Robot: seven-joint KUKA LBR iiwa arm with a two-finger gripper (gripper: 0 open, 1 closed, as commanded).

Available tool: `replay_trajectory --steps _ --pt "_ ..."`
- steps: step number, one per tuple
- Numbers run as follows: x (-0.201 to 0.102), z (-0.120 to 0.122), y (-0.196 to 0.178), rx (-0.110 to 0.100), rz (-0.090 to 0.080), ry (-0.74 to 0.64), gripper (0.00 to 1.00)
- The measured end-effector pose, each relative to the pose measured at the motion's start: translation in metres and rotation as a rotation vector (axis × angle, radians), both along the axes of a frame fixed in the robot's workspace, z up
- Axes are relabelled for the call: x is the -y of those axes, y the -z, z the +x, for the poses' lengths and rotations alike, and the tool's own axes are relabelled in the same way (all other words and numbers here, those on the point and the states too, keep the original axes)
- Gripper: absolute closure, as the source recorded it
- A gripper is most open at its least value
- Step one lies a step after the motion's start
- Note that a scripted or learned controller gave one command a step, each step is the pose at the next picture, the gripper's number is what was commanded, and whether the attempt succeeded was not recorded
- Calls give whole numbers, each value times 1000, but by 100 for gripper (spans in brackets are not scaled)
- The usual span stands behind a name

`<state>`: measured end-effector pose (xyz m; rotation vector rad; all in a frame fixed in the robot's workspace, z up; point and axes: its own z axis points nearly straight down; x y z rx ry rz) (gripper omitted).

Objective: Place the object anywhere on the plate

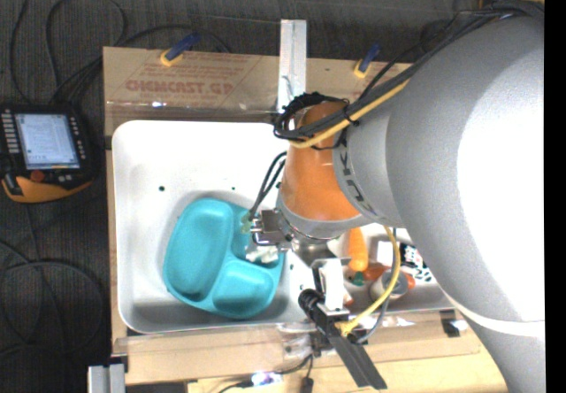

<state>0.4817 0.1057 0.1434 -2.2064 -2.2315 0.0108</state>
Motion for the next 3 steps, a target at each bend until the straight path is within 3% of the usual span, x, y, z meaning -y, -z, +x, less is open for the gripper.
replay_trajectory --steps 1,2,3 --pt "0 0 0 0 1 0 0" --pt "0 -2 -7 -7 -1 -1 100" --pt "43 17 -39 2 -2 130 100"
